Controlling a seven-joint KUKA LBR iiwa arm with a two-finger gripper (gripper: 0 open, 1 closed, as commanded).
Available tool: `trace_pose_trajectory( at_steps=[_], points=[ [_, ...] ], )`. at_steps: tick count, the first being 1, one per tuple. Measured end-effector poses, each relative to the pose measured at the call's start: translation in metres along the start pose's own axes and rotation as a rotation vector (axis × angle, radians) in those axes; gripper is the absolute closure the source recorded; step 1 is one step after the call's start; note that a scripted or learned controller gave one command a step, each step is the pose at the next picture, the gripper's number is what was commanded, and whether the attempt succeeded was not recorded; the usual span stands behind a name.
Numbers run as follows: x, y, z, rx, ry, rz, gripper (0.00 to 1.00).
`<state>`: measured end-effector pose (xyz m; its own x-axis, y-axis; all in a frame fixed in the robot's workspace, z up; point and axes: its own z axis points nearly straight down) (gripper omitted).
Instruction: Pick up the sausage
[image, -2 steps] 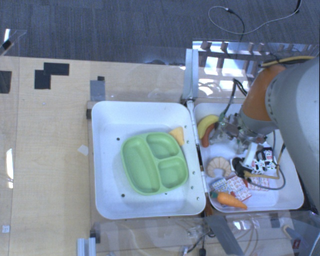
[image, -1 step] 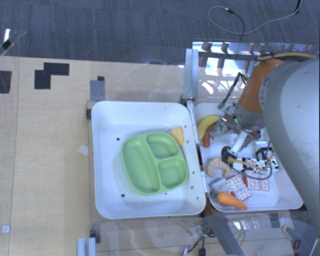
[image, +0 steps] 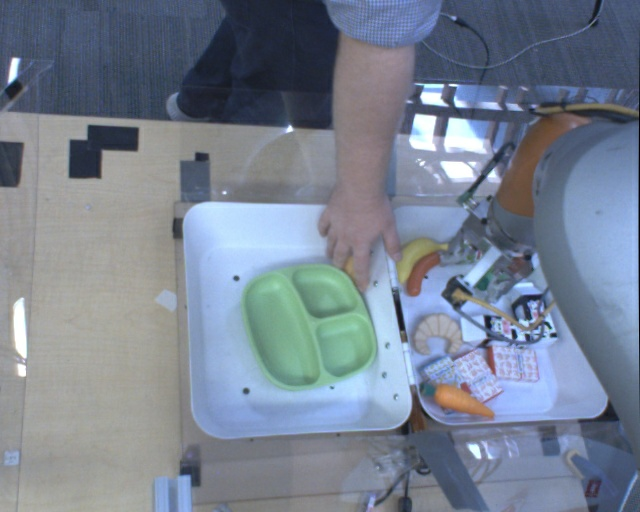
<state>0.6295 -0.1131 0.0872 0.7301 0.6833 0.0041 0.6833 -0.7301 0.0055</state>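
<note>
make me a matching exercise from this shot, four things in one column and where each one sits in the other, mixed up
Things:
1. green divided plate
2. carrot
3. sausage
4. person's hand

Places:
A. front of the right bin, near its front edge
B. over the back rim of the left bin, by the divider between the bins
C. middle of the left bin
D. back left of the right bin, against the banana

Pairs: 1-C, 2-A, 3-D, 4-B
</note>
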Motion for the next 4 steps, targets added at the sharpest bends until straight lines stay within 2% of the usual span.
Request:
trace_pose_trajectory(
  at_steps=[1,2,3,4],
  points=[
    [0.000,0.000,0.000,0.000,0.000,0.000,0.00],
    [0.036,0.008,0.000,0.004,-0.007,0.004,0.00],
    [0.043,-0.004,0.000,0.003,-0.001,0.354,0.00],
    [0.043,-0.004,0.000,0.003,-0.001,0.354,0.00]
  ],
)
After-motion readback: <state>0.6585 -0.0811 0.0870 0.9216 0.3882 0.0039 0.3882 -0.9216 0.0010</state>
